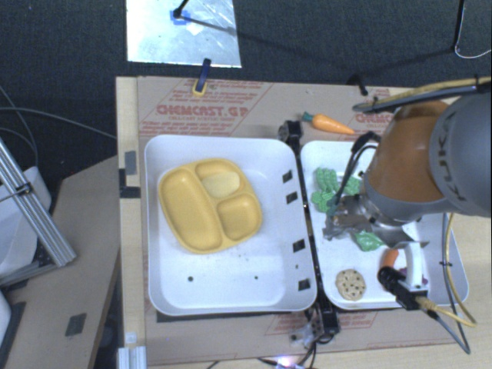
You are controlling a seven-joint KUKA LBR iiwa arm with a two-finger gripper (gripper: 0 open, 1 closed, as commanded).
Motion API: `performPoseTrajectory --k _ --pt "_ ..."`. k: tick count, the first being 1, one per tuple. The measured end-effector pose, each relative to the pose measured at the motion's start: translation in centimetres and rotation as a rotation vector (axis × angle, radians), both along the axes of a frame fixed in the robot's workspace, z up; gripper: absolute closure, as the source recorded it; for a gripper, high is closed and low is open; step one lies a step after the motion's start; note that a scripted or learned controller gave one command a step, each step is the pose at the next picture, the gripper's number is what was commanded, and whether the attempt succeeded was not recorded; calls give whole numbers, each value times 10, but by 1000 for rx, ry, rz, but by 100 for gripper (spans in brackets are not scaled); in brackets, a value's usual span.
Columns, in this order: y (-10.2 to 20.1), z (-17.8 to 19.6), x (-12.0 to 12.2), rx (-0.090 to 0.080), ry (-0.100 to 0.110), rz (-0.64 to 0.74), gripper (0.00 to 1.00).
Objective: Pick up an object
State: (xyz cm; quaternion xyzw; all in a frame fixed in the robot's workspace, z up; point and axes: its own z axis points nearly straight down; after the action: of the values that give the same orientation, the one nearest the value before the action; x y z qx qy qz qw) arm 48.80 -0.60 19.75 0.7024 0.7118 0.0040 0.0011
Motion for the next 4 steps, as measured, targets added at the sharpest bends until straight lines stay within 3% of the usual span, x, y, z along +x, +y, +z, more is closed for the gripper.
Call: performPoseTrajectory --k 1,2,3,4 --pt "72 46 -1 0 2 -1 100" --pt "67 44 -1 -3 5 -10 0" --pt "67 55 0 -3 3 -5 100" --pt "195 118 -2 3 0 4 100"
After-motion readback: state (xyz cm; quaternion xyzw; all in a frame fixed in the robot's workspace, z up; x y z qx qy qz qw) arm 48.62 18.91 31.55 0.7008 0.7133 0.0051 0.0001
